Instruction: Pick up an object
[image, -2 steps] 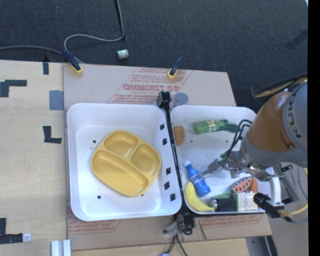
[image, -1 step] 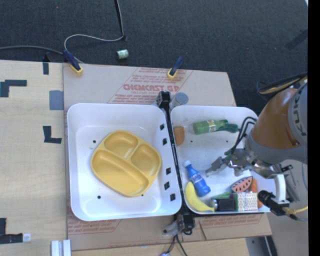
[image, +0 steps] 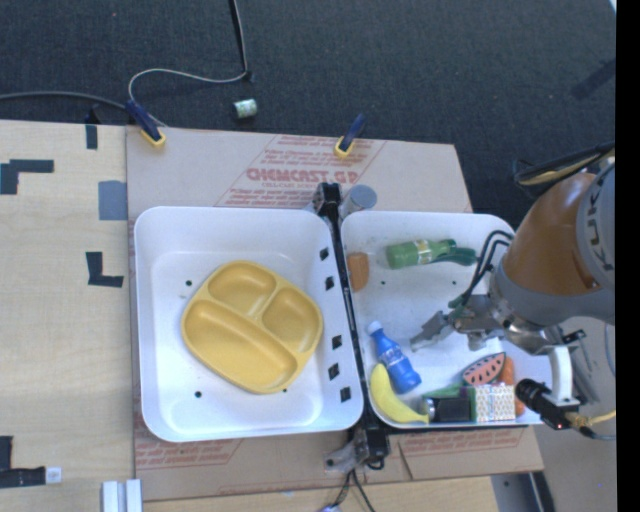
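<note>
Hovering low over right bin (image: 440, 228), gripper (image: 440, 328) is spreading fingers open, gripping nothing, angled toward blue bottle (image: 396, 362) just beside it, likely lining up grasp. Bottle is lying flat near bin's left wall, long axis running diagonally, cap toward upper left, base touching banana (image: 388, 400). Yellow divided plate (image: 252, 325) is occupying left bin (image: 160, 300), well apart.

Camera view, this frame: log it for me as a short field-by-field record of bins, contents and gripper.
left bin: yellow divided plate
right bin: green bottle, blue bottle, banana, watermelon slice toy, orange piece, small boxes at the near wall
gripper: open, over the right bin's middle, nothing between its fingers
nearest item to gripper: blue bottle
</note>
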